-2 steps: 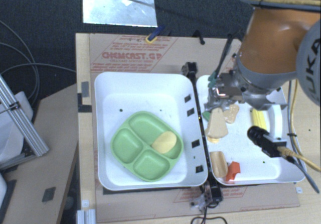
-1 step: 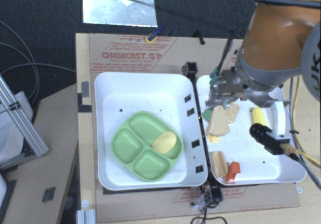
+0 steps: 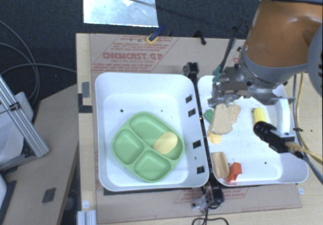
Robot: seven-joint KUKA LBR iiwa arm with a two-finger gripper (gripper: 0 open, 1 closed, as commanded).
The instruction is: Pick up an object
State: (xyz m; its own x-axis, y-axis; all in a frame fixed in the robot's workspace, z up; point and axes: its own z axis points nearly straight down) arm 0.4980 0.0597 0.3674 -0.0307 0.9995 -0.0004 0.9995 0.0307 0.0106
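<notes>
We position the gripper [image 3: 222, 99] above the tan bread slice [image 3: 222, 119] in the right bin [image 3: 290, 168]. Jaw opening: we cannot tell. We recommend a centred, vertical descent.

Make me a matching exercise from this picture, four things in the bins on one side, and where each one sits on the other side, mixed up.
Things:
1. green divided plate
2. pale yellow food piece
3. orange piece
4. yellow corn-like piece

Places:
A. near corner of the right bin
B. left bin, on its floor
C. right bin, far side, beside the arm
D. in a compartment of the plate

Pairs: 1-B, 2-D, 3-A, 4-C
</notes>
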